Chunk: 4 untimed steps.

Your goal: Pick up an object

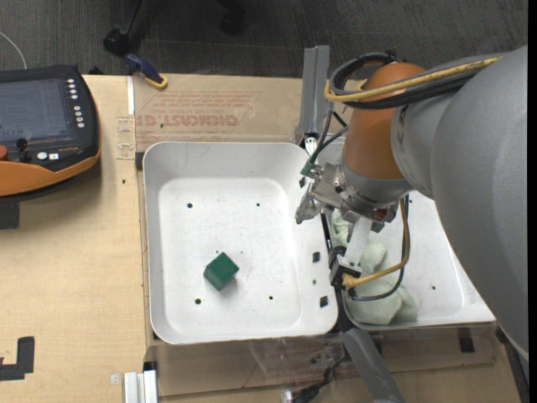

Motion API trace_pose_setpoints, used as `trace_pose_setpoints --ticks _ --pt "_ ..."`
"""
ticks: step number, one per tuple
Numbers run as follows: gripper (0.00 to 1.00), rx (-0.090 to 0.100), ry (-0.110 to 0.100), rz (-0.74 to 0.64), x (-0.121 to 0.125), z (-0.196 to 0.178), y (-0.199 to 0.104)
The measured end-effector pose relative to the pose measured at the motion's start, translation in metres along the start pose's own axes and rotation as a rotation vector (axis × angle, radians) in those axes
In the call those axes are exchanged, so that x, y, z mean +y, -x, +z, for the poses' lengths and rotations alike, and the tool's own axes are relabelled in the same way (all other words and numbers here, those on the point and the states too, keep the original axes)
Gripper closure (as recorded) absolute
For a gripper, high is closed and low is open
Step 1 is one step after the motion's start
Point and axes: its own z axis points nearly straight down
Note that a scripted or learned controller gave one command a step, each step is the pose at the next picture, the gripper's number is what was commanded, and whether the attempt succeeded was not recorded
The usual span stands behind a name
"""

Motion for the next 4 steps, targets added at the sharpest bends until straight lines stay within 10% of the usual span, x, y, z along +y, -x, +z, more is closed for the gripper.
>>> trace_pose_setpoints --ticks 1,2,3,4 --pt "0.0 -0.001 -0.001 -0.1 -0.01 0.0 -0.017" --pt "0.0 0.0 -0.001 -0.04 -0.078 0.042 -0.062" --pt "1.0 -0.004 -0.004 -0.037 -0.077 0.034 -0.06" --pt "1.0 0.001 0.002 -0.26 -0.087 0.015 -0.07"
